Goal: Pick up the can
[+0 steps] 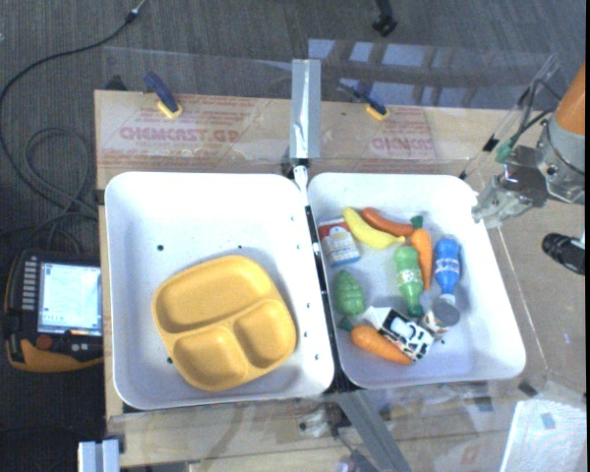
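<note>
White plastic walls frame the right bin (pixel 487 264), and every place here is given from it. The can (pixel 339 242), red at its top with a pale label below, sits in the bin's far-left part, close against the wall the bin shares with its neighbour. It seems to touch the yellow banana (pixel 370 230), which lies just toward the bin's middle. The can's long axis runs roughly from the bin's far edge toward its near edge, tipped slightly. I cannot tell whether it stands upright or lies on its side.

The pincer (pixel 503 201) hangs over the bin's far-right corner, at or just outside the rim, with the grey arm and its orange band reaching in from beyond the bin's right wall. Whether the pincer is released or clenched cannot be told at this size, and nothing is visibly held in it.

So the move turns on one relation: the can lies across the whole width of the bin from the pincer, toward the left wall and a little nearer the bin's front. Between them, over the bin's middle, lie the banana, a carrot (pixel 423 250), a green bottle (pixel 406 274) and a blue bottle (pixel 446 264). My judgement is that the approach has not begun, and that the left wall and the banana leave little room on either side of the can.
</note>
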